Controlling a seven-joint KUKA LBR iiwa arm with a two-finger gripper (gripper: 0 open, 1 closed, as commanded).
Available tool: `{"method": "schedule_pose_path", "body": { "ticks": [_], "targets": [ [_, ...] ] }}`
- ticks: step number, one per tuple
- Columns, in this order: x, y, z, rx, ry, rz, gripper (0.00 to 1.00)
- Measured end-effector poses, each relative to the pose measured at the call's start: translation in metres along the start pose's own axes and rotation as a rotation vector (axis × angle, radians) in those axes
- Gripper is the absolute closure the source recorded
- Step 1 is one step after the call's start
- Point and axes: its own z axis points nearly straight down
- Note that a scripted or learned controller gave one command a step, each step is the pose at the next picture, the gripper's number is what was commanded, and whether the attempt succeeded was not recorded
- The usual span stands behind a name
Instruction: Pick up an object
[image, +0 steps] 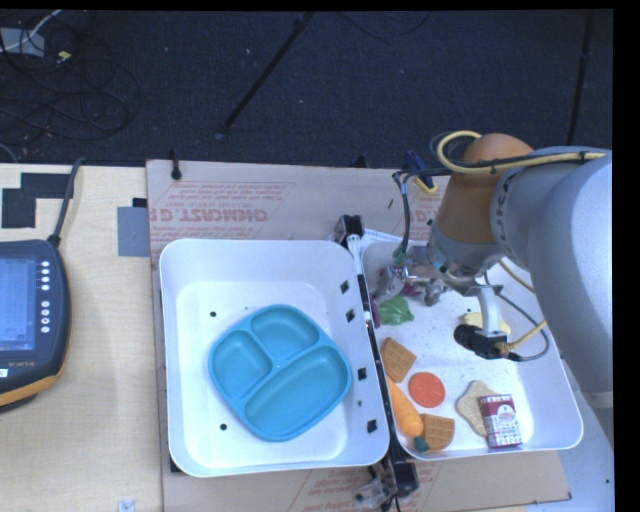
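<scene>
The gripper (408, 285) hangs low over the small green leafy toy (394, 311) near the right white bin's (560, 440) left wall; whether its fingers are open cannot be told. They could strike that wall and slip.

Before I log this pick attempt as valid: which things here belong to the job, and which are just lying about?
In play:
gripper, low in the right bin
green toy beside it
waffle
red disc
carrot
small carton

Lying about:
blue divided plate in the left bin
teach pendant on the bench
</scene>
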Motion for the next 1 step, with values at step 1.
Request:
{"method": "schedule_pose_path", "body": {
  "ticks": [1],
  "targets": [
    [0.0015,-0.0001,-0.0003,-0.001,-0.003,0.0,0.0]
  ]
}}
